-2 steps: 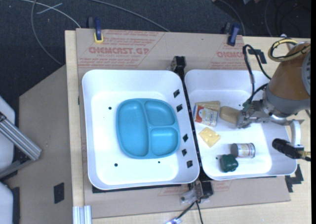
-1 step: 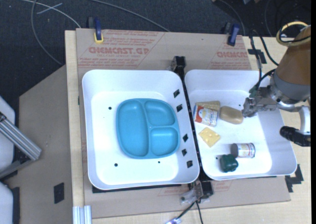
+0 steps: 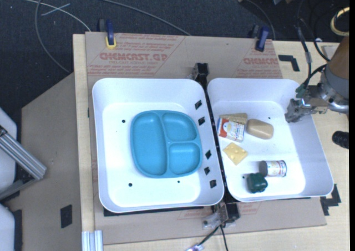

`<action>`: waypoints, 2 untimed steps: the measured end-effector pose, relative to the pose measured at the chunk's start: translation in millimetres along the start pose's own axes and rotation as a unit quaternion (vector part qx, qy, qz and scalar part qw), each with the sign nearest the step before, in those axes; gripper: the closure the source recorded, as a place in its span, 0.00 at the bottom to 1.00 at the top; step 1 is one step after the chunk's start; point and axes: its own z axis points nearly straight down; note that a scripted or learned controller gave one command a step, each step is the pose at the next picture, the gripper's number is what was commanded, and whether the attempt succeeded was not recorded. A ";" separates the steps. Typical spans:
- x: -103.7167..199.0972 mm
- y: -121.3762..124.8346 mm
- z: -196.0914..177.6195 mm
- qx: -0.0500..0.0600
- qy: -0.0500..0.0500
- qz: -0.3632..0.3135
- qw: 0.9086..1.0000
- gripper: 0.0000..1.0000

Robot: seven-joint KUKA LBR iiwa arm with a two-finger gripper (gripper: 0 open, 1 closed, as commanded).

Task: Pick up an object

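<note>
Reaching in from the right, gripper (image 3: pixel 294 112) low over right bin (image 3: pixel 316 155) rim; finger state impossible to tell. Beige board (image 3: pixel 166 50) clamped beneath, dark carpet (image 3: pixel 44 45) around.

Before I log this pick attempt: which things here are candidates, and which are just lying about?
Candidates, right bin:
small can
tan bread roll
cheese wedge
small jar
green object
end effector

Lying about:
blue divided plate, left bin
blue clamps
</note>
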 end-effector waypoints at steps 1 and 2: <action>-5.1 2.0 -64.4 -0.001 0.000 0.000 1.000 1.00; 36.0 22.8 -59.3 0.002 0.001 -0.002 1.000 1.00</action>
